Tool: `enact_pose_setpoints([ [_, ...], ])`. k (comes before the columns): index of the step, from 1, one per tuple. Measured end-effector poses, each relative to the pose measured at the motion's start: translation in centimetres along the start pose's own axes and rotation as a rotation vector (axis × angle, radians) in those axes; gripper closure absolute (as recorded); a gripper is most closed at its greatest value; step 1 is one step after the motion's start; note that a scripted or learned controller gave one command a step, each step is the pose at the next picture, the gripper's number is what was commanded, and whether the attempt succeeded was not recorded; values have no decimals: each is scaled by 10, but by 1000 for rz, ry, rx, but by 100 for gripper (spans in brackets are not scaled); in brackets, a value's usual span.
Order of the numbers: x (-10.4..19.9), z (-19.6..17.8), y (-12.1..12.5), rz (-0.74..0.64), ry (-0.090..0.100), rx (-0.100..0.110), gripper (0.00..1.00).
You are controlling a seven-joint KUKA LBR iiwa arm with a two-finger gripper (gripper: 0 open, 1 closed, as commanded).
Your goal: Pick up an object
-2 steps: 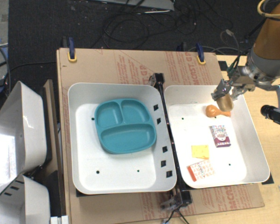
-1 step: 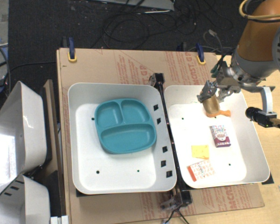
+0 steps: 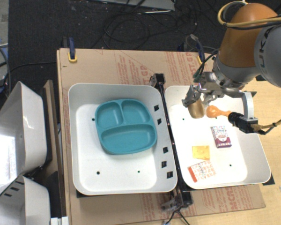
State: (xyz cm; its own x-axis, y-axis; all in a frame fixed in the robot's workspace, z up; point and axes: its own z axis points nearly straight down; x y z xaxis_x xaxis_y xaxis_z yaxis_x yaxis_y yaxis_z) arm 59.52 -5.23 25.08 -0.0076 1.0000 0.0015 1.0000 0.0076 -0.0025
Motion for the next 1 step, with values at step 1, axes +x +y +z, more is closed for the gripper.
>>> enact_pose_setpoints([
  [1, 53, -4, -19, 0, 0, 0, 100],
])
